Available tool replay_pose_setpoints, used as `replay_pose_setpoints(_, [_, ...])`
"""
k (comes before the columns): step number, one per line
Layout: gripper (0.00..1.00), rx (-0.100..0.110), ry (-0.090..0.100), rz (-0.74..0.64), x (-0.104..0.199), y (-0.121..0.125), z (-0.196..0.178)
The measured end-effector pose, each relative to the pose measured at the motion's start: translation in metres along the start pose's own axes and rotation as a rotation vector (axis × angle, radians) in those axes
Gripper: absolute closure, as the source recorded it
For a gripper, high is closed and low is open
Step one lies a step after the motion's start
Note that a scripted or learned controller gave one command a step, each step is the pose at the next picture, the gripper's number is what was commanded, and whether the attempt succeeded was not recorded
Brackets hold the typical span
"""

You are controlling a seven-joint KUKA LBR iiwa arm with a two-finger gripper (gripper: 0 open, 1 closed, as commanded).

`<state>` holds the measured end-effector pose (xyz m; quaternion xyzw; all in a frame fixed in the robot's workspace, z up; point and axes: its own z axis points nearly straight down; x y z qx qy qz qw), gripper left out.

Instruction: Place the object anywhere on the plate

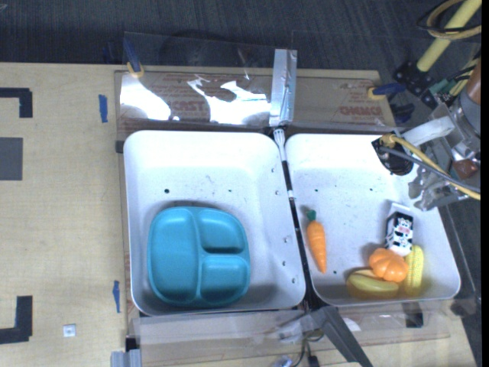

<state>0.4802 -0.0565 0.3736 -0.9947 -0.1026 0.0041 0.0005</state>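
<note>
Looking down, we see the carrot [316, 241] lying long-ways, green top pointing away, far from the blue plate [199, 255].

The arm [466, 140] is cut off by the right edge, so just its wrist end shows, and the gripper [432, 193] is too tangled in cables and brackets to read clearly. The small black-and-white toy [399, 233] is too small to identify. The orange pumpkin-like toy [388, 265] covers part of the yellow banana [371, 283] and part of the yellow corn [415, 267] beside it. Glare on the clear panel [202, 98] behind the 2 bins washes out whatever lies under it.
</note>
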Motion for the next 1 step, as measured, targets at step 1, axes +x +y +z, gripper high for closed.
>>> replay_pose_setpoints(1, [1.00, -0.001, -0.003, -0.003, 0.0008, -0.0005, -0.0094])
